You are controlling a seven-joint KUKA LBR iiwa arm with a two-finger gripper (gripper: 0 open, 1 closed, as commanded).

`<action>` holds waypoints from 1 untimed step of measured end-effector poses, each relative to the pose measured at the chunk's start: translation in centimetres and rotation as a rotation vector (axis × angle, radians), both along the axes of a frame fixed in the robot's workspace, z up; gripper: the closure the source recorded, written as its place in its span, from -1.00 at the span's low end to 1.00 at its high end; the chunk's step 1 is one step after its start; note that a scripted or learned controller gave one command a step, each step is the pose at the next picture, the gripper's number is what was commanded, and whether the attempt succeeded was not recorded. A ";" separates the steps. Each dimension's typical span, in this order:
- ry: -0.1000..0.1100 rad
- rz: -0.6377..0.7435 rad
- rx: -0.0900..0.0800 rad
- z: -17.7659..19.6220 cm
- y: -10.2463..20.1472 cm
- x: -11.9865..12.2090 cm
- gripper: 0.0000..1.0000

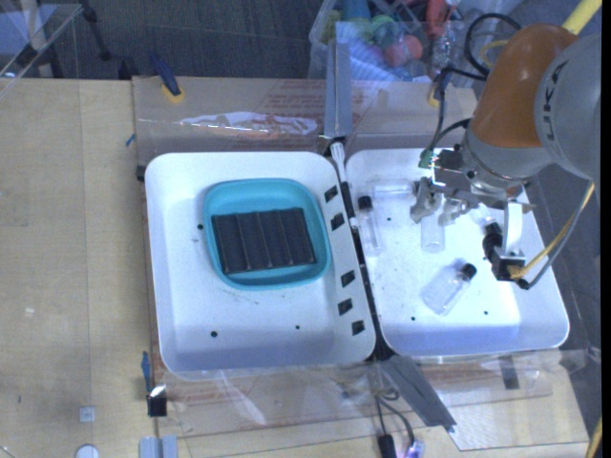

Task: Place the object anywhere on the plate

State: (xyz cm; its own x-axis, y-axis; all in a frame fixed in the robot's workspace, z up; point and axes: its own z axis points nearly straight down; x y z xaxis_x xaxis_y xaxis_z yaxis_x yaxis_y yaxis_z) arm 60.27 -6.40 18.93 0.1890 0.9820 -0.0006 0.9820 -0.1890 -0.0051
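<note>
Clear little bottle (447,287) with a dark cap, lying tilted near the front edge of the right bin (535,327). Above it, metal claw (431,208) over that bin's far half, grip impossible to judge. Rounded teal plate (218,202) with a ribbed dark slab (263,239) in the left bin (172,256).

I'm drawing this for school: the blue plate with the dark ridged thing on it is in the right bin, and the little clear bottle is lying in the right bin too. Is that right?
Not quite. The camera view shows the blue plate with the dark ridged thing in the left bin, not the right one. The little clear bottle is lying in the right bin, as you said.
</note>
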 end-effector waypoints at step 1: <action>0.000 0.000 0.000 0.0 0.0 0.0 -1.00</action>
State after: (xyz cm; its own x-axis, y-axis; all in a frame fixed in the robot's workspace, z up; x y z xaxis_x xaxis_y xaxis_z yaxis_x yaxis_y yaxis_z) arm 60.27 -6.40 18.93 0.1891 0.9820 -0.0006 0.9820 -0.1891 -0.0050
